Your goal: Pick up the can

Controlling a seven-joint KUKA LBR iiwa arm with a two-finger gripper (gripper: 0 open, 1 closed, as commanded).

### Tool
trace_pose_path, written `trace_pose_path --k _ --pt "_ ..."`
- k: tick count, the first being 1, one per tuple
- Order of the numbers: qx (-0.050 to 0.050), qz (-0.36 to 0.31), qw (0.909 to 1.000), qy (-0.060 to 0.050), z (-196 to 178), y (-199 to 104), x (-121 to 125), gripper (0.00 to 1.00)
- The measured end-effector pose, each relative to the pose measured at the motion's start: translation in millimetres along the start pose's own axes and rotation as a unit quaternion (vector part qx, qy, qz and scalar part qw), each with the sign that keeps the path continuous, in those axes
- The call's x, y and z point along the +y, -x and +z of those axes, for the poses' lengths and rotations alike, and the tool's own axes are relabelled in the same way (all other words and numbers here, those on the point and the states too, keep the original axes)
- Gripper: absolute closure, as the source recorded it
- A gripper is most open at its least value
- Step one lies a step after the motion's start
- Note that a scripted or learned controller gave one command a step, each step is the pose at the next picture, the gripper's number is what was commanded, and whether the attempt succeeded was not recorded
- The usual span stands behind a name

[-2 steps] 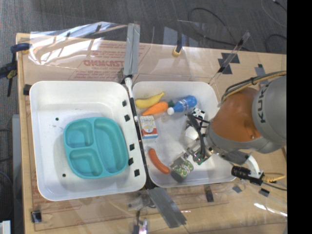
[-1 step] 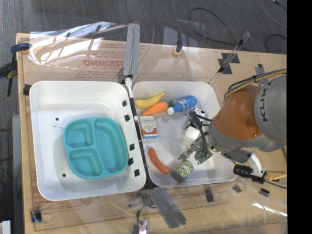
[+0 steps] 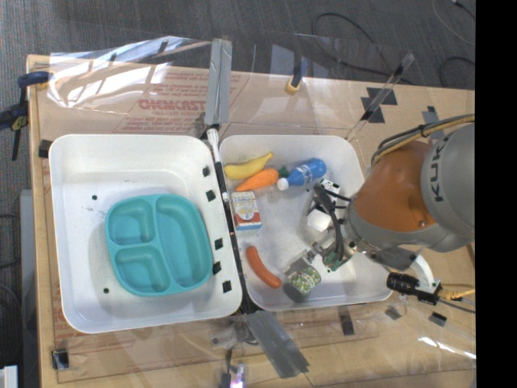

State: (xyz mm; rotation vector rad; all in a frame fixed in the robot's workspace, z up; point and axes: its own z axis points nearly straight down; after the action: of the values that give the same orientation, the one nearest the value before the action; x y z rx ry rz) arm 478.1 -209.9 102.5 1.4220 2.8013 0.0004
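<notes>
1. The can [image 3: 303, 280] lies tilted near the front edge of the right bin [image 3: 355, 156], its speckled green end facing up.
2. The gripper [image 3: 329, 253] is low in that bin, just above-right of the can; I cannot tell how its jaws stand or whether it grips anything.
3. A sausage [image 3: 262, 267] lies left of the can.
4. The left bin [image 3: 73, 156] holds 1 teal tray [image 3: 158, 245].

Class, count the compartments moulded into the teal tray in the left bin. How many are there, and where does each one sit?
3. The teal tray has a small compartment at upper left, one at lower left, and a long one down its right side.
</notes>
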Motion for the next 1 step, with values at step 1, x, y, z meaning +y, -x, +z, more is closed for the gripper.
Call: trace_pose_path --k 1 --pt "0.001 -0.095 0.9955 0.0 10.0 -6.2 4.2 0.0"
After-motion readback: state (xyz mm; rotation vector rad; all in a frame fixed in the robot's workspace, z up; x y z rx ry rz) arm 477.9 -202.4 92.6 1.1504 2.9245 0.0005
